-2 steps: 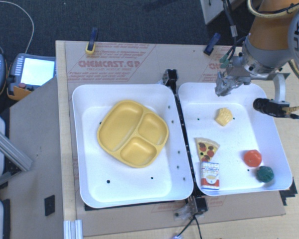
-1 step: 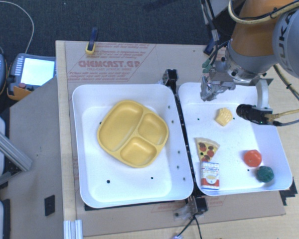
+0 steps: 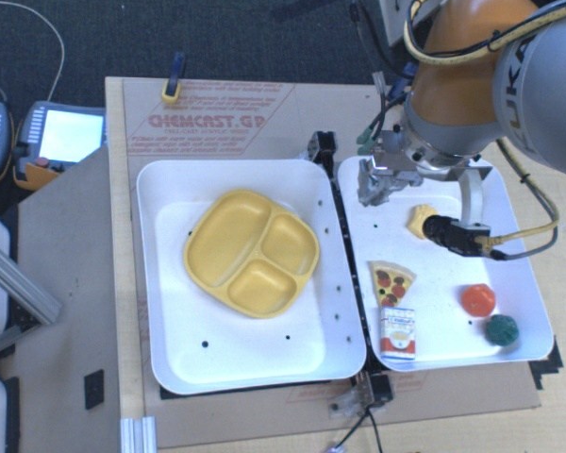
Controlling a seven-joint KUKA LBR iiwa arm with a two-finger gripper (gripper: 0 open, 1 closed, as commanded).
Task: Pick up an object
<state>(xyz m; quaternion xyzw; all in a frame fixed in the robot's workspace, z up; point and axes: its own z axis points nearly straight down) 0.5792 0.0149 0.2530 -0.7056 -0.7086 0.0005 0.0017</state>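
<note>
Gripper point(image 3: 375, 185) is hovering over right bin point(image 3: 519, 253)'s far left corner, finger state unclear. Yellow piece point(image 3: 421, 221) lying just beside it, pizza point(image 3: 391, 282) and packet point(image 3: 399, 333) along left edge, tomato point(image 3: 478, 299) and green ball point(image 3: 500, 329) near corner. Tray point(image 3: 253, 252) sitting in left bin point(image 3: 160, 253).

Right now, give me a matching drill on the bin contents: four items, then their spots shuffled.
Items:
1. yellow plate
2. pizza slice
3. red ball
4. green ball

Spots:
A. right bin, near corner
B. left bin, middle
C. right bin, just above the small carton
D. right bin, just up-left of the green ball

Pairs: 1-B, 2-C, 3-D, 4-A
</note>
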